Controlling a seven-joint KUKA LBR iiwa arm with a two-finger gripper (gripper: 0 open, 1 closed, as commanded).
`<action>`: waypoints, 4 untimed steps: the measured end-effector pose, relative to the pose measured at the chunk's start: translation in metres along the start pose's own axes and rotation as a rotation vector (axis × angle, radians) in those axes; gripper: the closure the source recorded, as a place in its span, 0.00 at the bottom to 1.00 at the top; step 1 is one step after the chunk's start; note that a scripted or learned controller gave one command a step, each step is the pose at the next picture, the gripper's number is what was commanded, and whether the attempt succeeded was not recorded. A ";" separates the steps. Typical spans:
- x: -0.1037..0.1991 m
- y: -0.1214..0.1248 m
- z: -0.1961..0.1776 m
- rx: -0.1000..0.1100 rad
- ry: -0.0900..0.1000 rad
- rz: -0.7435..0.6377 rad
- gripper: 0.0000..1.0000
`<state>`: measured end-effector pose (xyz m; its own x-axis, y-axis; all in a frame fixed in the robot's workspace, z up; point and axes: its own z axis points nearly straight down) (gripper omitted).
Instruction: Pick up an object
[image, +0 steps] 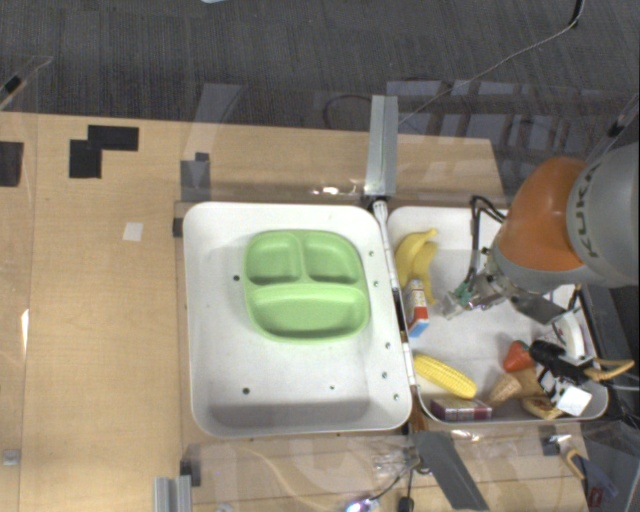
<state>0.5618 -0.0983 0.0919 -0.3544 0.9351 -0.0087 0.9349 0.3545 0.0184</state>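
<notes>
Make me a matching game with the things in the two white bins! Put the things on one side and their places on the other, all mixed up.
Things:
1. green divided plate
2. banana
3. corn cob
4. ice cream cone

Places:
A. right bin, near the front edge, against the wall between the bins
B. middle of the left bin
C. right bin, toward the front right corner
D. right bin, at the back, near the wall between the bins

Pairs: 1-B, 2-D, 3-A, 4-C
</notes>
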 end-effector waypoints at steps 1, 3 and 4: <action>-0.009 0.007 0.001 0.003 0.004 0.017 1.00; 0.009 -0.021 -0.001 -0.003 -0.005 0.015 0.00; -0.012 0.041 0.002 0.002 0.001 -0.018 0.00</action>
<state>0.6042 -0.0953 0.0910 -0.3716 0.9284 -0.0082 0.9282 0.3717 0.0164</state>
